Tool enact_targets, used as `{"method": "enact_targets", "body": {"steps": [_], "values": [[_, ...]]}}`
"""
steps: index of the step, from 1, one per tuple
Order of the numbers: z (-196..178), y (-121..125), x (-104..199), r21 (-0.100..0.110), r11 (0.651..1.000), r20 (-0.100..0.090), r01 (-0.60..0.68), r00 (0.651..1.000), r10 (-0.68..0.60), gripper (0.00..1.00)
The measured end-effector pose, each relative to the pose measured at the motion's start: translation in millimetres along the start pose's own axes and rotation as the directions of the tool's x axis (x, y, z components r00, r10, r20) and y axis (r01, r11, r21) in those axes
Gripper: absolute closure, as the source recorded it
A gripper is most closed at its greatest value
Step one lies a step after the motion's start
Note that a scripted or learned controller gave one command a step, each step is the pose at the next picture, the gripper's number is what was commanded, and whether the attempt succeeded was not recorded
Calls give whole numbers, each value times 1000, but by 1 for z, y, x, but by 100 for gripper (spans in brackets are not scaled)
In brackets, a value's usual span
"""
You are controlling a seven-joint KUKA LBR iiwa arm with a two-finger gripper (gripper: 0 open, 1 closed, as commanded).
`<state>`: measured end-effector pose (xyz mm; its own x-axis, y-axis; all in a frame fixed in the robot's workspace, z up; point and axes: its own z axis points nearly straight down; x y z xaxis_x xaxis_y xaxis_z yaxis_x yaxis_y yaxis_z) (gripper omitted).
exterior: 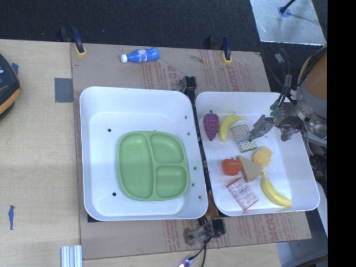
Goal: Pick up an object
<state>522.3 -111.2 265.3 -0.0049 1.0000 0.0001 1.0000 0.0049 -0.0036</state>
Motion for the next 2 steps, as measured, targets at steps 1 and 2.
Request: {"method": "enact_targets", "body": {"steps": [1, 2], "values": [[113, 53, 18, 3, 1000, 1, 0, 1000, 0, 0], [170, 118, 10, 5, 1000, 6, 1, 1000, -1, 0]]}}
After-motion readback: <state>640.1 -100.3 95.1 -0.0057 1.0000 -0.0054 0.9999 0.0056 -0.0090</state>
